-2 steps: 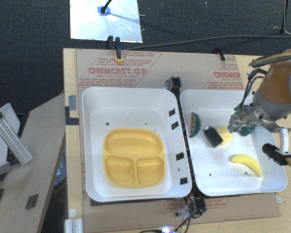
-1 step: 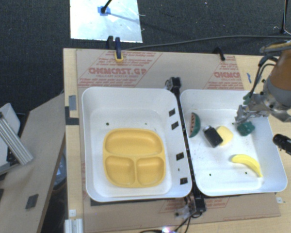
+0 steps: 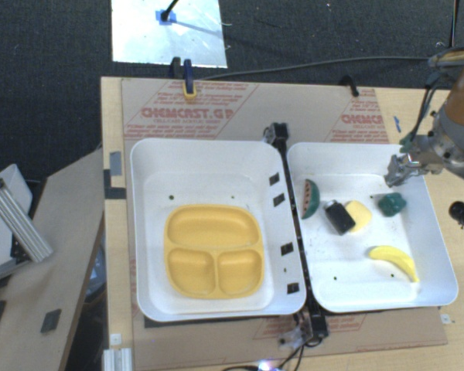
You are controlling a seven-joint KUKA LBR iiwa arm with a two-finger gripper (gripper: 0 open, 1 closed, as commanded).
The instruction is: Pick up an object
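The right bin [image 3: 441, 280] holds a yellow banana [image 3: 394, 262], a small dark green object [image 3: 391, 203], a black block [image 3: 339, 217] lying against a pale yellow piece [image 3: 359, 215], and a watermelon slice [image 3: 310, 199] near the left wall. My gripper [image 3: 397, 169] hangs over the bin's back right part, just above and behind the green object. Nothing shows between its tips.
The left bin [image 3: 147, 168] carries a yellow divided tray [image 3: 213, 250]. A black divider with clips [image 3: 288, 207] runs between the bins. The arm's grey body [image 3: 458, 122] fills the right side. A cable crosses behind the bins.
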